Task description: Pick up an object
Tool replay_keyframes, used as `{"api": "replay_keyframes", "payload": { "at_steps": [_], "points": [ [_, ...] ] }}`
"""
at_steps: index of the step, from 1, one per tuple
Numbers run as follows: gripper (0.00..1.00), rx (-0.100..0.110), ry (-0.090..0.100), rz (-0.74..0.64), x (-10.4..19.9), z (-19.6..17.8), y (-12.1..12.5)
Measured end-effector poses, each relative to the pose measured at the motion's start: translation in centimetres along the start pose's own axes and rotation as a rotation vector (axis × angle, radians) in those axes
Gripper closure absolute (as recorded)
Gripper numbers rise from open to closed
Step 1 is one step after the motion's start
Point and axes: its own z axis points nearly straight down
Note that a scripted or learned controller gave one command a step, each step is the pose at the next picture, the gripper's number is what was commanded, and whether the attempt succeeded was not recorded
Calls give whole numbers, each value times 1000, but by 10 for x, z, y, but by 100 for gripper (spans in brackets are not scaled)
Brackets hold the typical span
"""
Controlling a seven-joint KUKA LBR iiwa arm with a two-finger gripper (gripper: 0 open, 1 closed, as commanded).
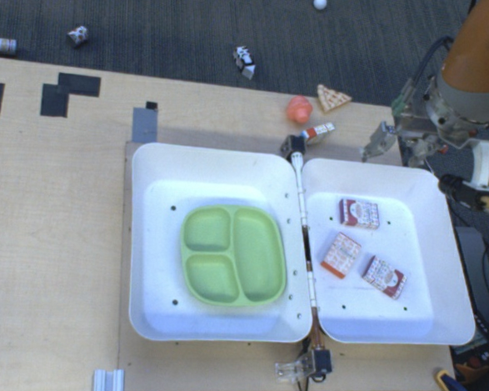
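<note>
Left bin (146, 225) contains one green three-compartment tray (233, 257); right bin (441, 246) contains three small printed packets (359, 214), (341, 254), (384, 276), lying flat and apart; gripper (403, 139) sits at upper right of frame, above the right bin's top edge, holding nothing; finger spacing cannot be determined; packets lie below and left of it.

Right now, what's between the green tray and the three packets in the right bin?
In the camera view, the green tray sits in the left bin; between it and the packets lie bare white bin floor and the two bins' adjoining rims.
</note>
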Motion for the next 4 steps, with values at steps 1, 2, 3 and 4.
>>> {"api": "replay_keyframes", "payload": {
  "at_steps": [1,2,3,4],
  "points": [
    [0,3,-1,3,-29,86,13],
    [0,-8,-4,2,-104,184,-28],
    [100,-16,0,0,-101,172,-25],
    [100,-4,-3,-1,-109,51,0]
  ]
}}
